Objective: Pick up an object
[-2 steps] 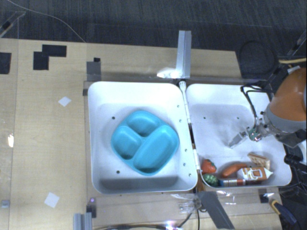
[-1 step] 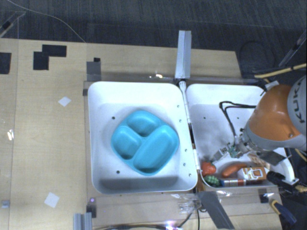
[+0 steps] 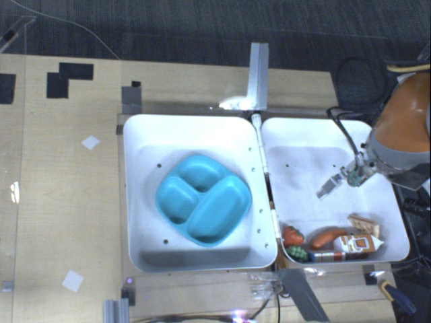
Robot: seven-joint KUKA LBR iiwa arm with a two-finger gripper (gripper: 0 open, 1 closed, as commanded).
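one tool, fingers perhaps open, blurred

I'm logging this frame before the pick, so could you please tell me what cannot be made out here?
- Gripper: too small in the camera view to tell its state.
- Items along the right bin's front wall, the orange sausage-like piece and small carton: crowded together, labels unreadable.
- Arm: cut off by the right edge.
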